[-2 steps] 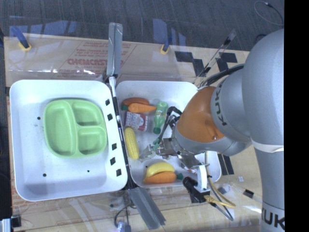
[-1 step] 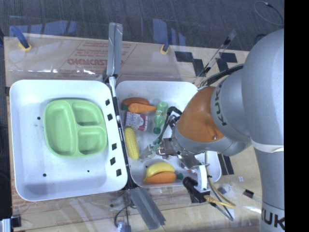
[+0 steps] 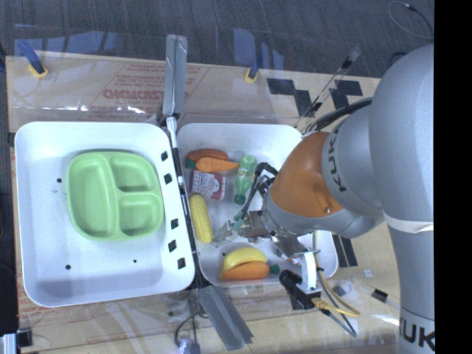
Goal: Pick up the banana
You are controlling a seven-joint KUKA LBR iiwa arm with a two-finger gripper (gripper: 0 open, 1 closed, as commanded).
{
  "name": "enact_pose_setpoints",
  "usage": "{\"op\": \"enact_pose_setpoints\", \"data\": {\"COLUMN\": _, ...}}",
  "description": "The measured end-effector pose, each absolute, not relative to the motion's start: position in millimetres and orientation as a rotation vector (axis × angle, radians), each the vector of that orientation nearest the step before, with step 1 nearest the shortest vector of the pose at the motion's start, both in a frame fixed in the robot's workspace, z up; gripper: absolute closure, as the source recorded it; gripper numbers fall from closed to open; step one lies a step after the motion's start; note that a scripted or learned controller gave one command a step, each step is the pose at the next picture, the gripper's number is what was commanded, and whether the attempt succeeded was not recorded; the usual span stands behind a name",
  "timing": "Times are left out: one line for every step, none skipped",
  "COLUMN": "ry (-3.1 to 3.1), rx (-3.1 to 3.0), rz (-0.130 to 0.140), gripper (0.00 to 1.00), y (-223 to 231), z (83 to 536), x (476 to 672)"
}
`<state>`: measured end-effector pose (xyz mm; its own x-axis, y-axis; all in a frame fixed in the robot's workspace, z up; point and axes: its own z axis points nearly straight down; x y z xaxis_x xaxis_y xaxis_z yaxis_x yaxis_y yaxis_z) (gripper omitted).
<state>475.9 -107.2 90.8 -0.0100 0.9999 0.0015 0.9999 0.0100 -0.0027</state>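
The yellow banana (image 3: 244, 257) lies near the front edge of the right bin (image 3: 221, 133), resting against an orange carrot-like piece (image 3: 245, 271) just in front of it. My gripper (image 3: 247, 226) hangs over the middle of the right bin, just behind and above the banana. The bulky grey and orange wrist covers most of it, so its fingers are hard to make out. Nothing shows between them.
A corn cob (image 3: 200, 217) lies along the right bin's left wall. A red packet (image 3: 209, 184), a carrot (image 3: 217, 165), a brown item (image 3: 207, 154) and a green bottle (image 3: 244, 178) sit at the back. The left bin (image 3: 37, 220) holds a green divided plate (image 3: 116, 195).
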Motion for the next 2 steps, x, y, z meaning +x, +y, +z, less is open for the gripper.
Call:
{"op": "enact_pose_setpoints", "data": {"ry": -2.283, "rx": -2.149, "rz": 0.003, "gripper": 0.0, "y": -92, "z": 90, "x": 475.5}}
{"op": "enact_pose_setpoints", "data": {"ry": -2.204, "rx": -2.235, "rz": 0.003, "gripper": 0.0, "y": -92, "z": 91, "x": 533.7}}
